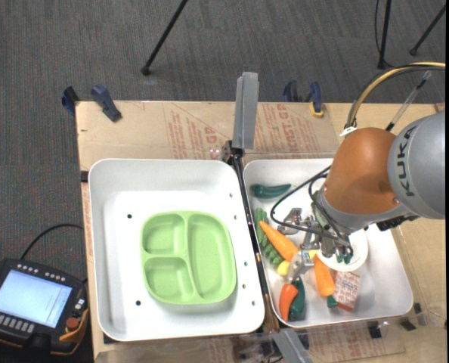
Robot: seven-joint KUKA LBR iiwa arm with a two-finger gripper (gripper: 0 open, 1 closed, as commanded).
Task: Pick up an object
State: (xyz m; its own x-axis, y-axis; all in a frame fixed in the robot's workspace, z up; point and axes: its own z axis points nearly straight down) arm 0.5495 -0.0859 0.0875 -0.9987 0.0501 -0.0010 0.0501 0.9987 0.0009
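Camera view looks down at a slant on both bins, and we've got the arm [364, 176] reaching in from the right, its orange band sitting over the right bin [391, 278]. The gripper [309, 252] is down low in the middle of that bin, right in among the toy food. Honestly we can't tell whether it's open or closed from here: the wrist blocks a lot and the metal bits blur together.

The stuff to pick is in the right bin. A dark green toy vegetable [270, 190] lies near the back left corner, apart from the rest. An orange carrot [277, 240] lies at a slant along the left wall, with a striped green piece [261, 229] just beside it. A small yellow piece [285, 267] sits at the carrot's lower end, very near the gripper. Closer to the front there's a red-orange piece [286, 302] touching a dark green leafy piece [297, 297]. A second carrot [324, 277] sits just right of the gripper, next to a red and white packet [347, 290]. A white round dish [354, 254] pokes out from under the wrist.

Over in the left bin [103, 203] we see a light green divided plate [188, 258] lying flat, with three compartments. Off the bench, bottom left, a teach pendant [32, 301] lies on the carpet.
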